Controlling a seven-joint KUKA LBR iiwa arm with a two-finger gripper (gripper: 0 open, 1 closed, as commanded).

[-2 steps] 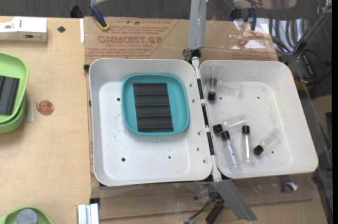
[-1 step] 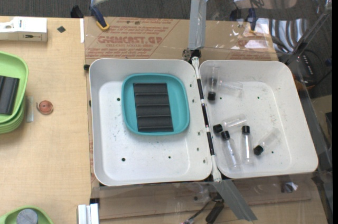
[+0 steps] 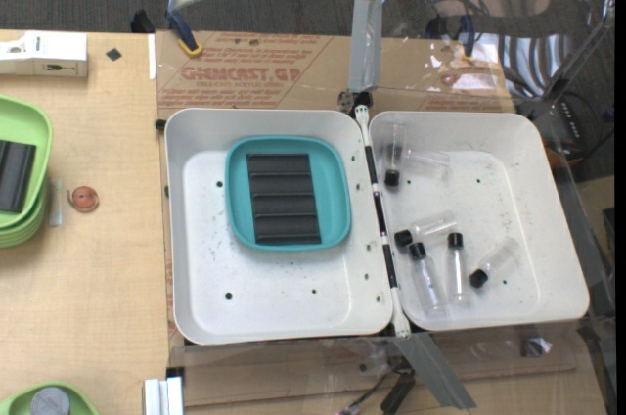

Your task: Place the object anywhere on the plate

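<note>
— Teal plate point(image 3: 238, 200), square with rounded corners, lying flat in the left white bin point(image 3: 196, 256), toward its upper half. Dark ribbed insert point(image 3: 284, 198) filling its middle.

— And the objects to place?

— Clear vials with black caps point(image 3: 456, 261), all in the right bin point(image 3: 533, 168), none on the plate. One point(image 3: 392, 161) close against that bin's left wall, cap toward the near side. Four more clustered low in the bin, lying at different angles, two of them just beside each other. Possibly another clear tube point(image 3: 430, 164) near the top, though hard to make out against the white.

— Which one for the plate?

— Impossible to say from here.

— State of the tool?

— Cannot tell.

— Around the bins?

— Brown cardboard point(image 3: 245, 66) with red print beneath and behind both. Pale wooden counter point(image 3: 98, 305) to the left, bearing a green tray point(image 3: 27, 207) cut by the edge, a small reddish disc point(image 3: 84, 198) just beside it, and a white box point(image 3: 44, 54) farther back.
</note>
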